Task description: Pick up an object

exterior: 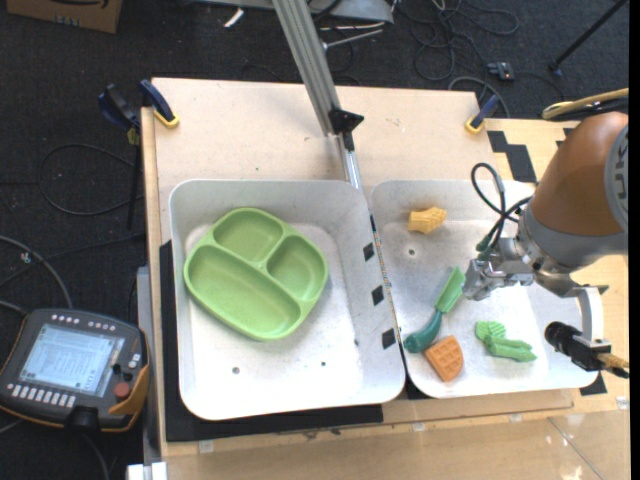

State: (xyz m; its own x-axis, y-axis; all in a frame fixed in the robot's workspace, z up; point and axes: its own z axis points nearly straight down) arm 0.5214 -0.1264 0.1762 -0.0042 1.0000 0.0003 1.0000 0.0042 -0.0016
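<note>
Right now the arm reaches in over the right-hand bin (400, 208), and its pincer (478, 280) hangs low beside the upper end of a long green utensil (440, 310), which lies on a slant from near the pincer down toward the bin's left wall. Whether the pincer is spread or closed cannot be told from this angle, since the wrist body covers it, and nothing can be seen caught in it.

Several candidates lie in this bin: the green utensil, an orange waffle-like piece (446, 358) just beside its lower end, a small green toy (503, 340) near the front, and a yellow piece (427, 219) well apart near the back. A green divided plate (256, 271) sits alone in the left bin (190, 368) and is not the near choice.

By my judgement the step in hand is the approach onto the utensil's handle. To do it well, the pincer should straddle the handle across its narrow width, not along its length, and settle fully to the bin floor before closing, because the piece is thin and lies flat. Gripping a little farther toward the middle would likely keep it from swinging on the lift. Rising straight up and slowly should avoid dragging the orange piece along with it.
</note>
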